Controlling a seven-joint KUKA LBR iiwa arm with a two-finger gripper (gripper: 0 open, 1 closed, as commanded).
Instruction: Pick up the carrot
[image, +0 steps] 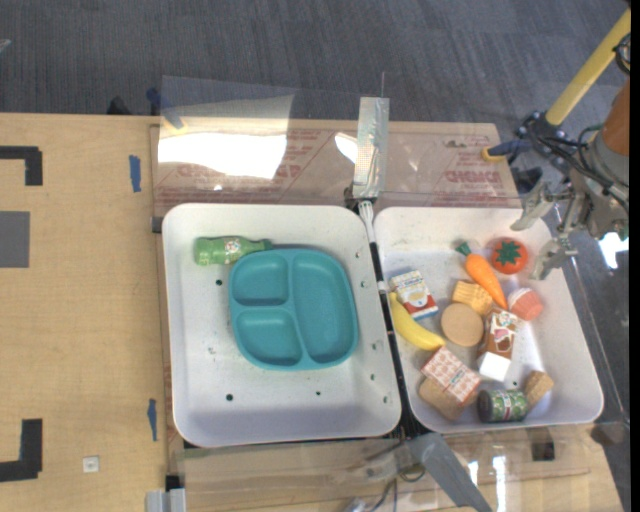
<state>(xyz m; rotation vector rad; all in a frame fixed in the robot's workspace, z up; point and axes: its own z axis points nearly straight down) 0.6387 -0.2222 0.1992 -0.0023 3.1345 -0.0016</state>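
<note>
The carrot (484, 279), orange with a green top, lies slanted in the upper middle of the right bin (585, 385). A red tomato (510, 255) sits just to its right. My gripper (542, 238) hangs over the bin's upper right corner, right of the tomato and apart from the carrot. Its fingers stand open with nothing between them.
Around the carrot in the right bin lie a waffle piece (470, 296), a milk carton (413, 292), a banana (412, 326), a round cookie (462, 324), a can (502, 404) and several other toy foods. The left bin (190, 390) holds a teal divided plate (293, 305) and a green bottle (228, 249).
</note>
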